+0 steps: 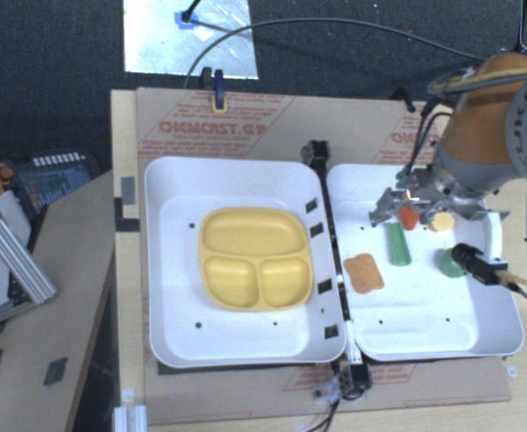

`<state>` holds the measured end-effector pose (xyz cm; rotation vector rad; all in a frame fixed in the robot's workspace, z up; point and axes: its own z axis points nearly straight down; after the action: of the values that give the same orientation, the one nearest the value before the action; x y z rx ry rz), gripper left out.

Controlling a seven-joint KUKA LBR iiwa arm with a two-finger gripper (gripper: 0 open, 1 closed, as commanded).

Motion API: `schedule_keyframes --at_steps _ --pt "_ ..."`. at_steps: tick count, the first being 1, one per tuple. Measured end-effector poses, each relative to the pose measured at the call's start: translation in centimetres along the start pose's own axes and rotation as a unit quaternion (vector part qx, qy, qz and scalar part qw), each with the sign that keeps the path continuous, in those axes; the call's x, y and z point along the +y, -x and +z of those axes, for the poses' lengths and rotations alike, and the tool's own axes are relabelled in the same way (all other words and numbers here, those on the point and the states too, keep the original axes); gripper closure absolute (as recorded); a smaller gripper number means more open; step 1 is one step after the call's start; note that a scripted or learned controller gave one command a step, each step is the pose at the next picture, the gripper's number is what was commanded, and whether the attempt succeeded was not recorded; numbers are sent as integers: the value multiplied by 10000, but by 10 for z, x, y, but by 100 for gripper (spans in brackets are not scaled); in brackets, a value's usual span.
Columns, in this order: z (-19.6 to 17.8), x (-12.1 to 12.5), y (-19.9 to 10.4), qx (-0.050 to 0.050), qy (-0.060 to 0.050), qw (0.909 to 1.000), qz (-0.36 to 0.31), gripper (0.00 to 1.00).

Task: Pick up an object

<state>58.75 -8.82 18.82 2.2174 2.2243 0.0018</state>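
Observation:
My gripper point(409, 207) hangs low over the back of the right bin point(425, 331), reached in from the right. A small red-orange object point(409, 220) lies right at its tip; whether it is touched or gripped is not visible. A green stick-shaped object point(398, 244) lies just in front of the gripper. An orange-tan flat piece point(364, 273) rests nearer the bin's left wall. A small yellow object point(442, 222) sits to the right of the red one. A round green object point(448, 262) lies further right.
The left bin point(169, 241) holds a yellow divided tray point(254, 257). A black divider strip point(326, 241) runs between the bins. The front half of the right bin is bare white floor. Clutter and a cardboard sheet lie outside the bins.

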Motion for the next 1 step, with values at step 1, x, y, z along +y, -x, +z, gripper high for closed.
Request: schedule_keyframes --at_steps 1 --pt "43 -5 -2 3 -19 10000 10 0"
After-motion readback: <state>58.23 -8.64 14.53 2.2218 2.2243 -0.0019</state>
